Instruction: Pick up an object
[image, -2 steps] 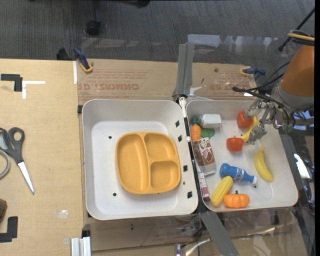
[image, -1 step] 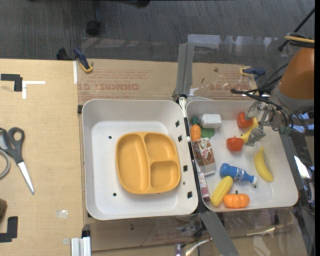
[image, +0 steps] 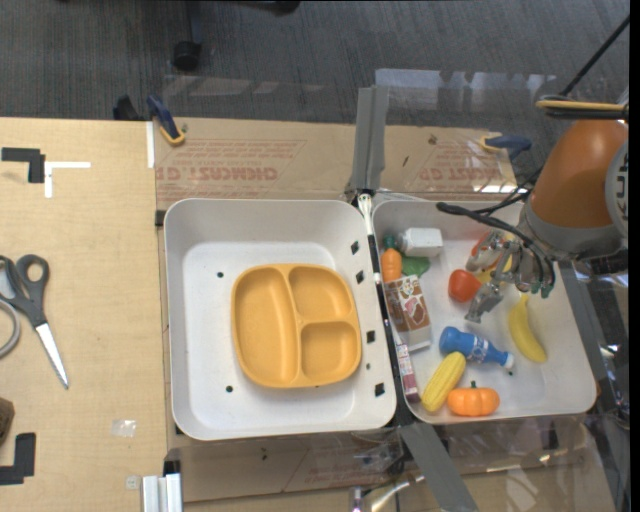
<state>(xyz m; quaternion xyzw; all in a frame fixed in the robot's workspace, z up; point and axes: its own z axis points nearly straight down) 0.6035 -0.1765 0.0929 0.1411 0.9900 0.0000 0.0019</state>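
The small orange pumpkin (image: 472, 401) lay at the near edge of the right bin (image: 570, 400), well apart from my pincer (image: 497, 283). My pincer hung above that bin just beside the red tomato (image: 463, 286), which lay to its left, and the banana (image: 526, 329) stretched lengthwise just below it. How wide it stood I could not tell, and I saw nothing held in it.

high slanted view over both bins (image: 180, 300)

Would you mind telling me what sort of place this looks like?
Probably a robotics lab bench: a gripper hangs over a white bin of toy food, scissors lie on the wooden benchtop, and clamps hold cardboard.
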